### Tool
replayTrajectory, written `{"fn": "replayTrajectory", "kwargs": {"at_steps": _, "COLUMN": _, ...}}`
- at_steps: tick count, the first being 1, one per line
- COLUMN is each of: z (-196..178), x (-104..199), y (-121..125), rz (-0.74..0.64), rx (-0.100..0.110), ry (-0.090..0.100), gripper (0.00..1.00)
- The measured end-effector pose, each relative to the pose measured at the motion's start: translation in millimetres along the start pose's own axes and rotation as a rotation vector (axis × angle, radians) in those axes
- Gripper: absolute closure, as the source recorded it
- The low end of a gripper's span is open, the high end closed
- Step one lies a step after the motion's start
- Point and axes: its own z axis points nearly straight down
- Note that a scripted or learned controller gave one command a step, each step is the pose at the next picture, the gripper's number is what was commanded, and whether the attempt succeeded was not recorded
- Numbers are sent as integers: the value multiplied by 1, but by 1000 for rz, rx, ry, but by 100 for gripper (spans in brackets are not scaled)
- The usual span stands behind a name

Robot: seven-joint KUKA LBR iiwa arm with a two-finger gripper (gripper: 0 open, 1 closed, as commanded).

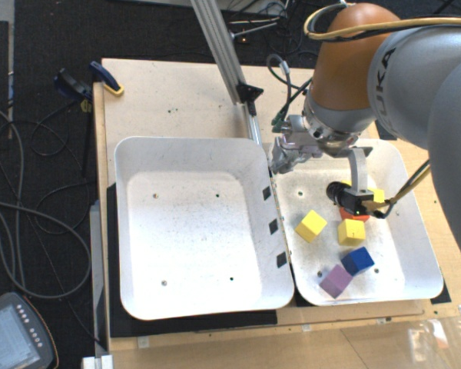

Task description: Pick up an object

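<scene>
In the right bin [415,283] lie several small blocks: a yellow cube [311,225], a second yellow cube [352,231], a blue cube [358,260] and a purple cube [336,280]. A small yellow piece [379,197] sits further back, with a bit of red [354,216] beside the second yellow cube. My gripper [283,158] hangs low over the bin's back left corner, close to the wall shared with the left bin. It is well apart from the blocks, up and to the left of the first yellow cube. Nothing shows in its grasp.
The left bin [127,206] stands beside the right one, their rims meeting at the middle. A slanted metal rail [219,37] runs down from the back to the bins' junction. A blue and yellow clamp [100,79] lies at the bench's back left corner.
</scene>
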Motion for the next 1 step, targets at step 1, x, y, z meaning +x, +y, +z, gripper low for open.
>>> {"fn": "replayTrajectory", "kwargs": {"at_steps": 1, "z": -9, "x": 58, "y": 3, "rz": 0, "rx": -3, "ry": 0, "gripper": 100}}
